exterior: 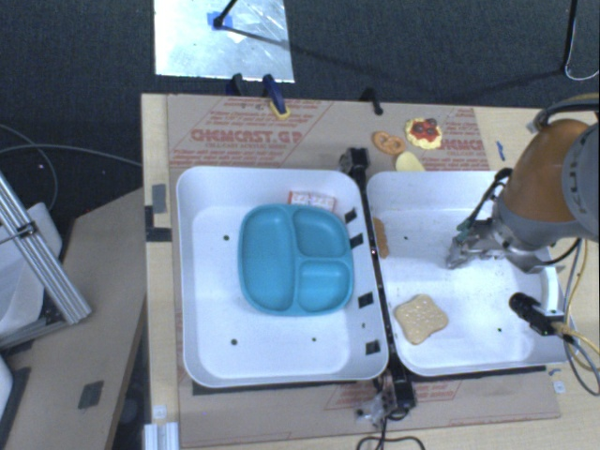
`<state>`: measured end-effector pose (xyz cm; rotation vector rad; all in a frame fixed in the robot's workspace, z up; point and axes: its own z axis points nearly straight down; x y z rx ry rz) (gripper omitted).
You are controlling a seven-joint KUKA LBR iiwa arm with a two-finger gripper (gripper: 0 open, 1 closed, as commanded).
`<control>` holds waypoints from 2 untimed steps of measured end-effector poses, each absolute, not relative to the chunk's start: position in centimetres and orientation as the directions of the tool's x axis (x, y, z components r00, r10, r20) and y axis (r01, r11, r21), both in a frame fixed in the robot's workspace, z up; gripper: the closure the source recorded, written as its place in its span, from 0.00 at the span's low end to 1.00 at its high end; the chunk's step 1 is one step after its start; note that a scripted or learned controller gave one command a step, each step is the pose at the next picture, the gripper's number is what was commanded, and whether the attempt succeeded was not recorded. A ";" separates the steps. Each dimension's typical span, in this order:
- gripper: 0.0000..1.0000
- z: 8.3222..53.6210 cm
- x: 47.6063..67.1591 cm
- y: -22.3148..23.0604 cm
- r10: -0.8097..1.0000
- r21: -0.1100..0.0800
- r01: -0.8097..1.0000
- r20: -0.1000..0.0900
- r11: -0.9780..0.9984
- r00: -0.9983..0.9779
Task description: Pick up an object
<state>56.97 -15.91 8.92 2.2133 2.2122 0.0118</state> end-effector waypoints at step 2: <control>1.00 19.0 52.2 0.4 1.000 0.012 1.000 0.006 0.016 -0.016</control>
